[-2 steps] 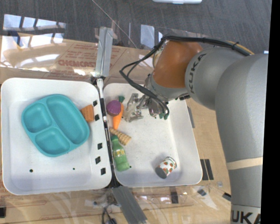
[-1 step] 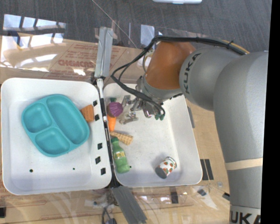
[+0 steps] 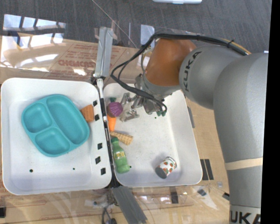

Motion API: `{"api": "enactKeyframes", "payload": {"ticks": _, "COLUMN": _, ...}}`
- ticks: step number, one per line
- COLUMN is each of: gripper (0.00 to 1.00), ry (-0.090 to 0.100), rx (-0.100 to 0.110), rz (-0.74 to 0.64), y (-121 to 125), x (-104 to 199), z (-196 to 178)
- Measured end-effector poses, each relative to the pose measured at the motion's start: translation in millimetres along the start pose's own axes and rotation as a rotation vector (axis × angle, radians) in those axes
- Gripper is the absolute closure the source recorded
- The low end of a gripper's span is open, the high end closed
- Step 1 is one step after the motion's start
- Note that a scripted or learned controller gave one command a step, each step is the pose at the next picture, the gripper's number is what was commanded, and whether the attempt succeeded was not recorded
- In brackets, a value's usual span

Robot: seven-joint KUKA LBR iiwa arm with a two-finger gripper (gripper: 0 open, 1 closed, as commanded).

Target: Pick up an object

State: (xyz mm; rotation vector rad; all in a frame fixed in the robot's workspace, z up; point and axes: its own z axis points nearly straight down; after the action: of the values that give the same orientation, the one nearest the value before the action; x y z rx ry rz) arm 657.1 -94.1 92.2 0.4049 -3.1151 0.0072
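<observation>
Camera view shows you the gripper [image 3: 129, 108] low in the right bin [image 3: 185, 135], its fingers slightly parted with nothing between them, just beside the purple toy [image 3: 114, 108] and carrot [image 3: 112, 123]; your arm [image 3: 198, 75] hides the bin's far right corner

Claw [image 3: 131, 108] hangs low in the right bin [image 3: 185, 139], just beside the purple toy [image 3: 114, 108]. Green bottle [image 3: 120, 157] lies along the divider. Teal plate [image 3: 55, 124] sits in the left bin [image 3: 10, 140].
</observation>
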Motion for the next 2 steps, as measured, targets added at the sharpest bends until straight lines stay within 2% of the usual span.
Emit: {"api": "enactKeyframes", "payload": {"ticks": 2, "gripper": 1.0, "ry": -0.007, "rx": 0.001, "rz": -0.4, "y": 1.4, "x": -1.8, "z": -1.0}}
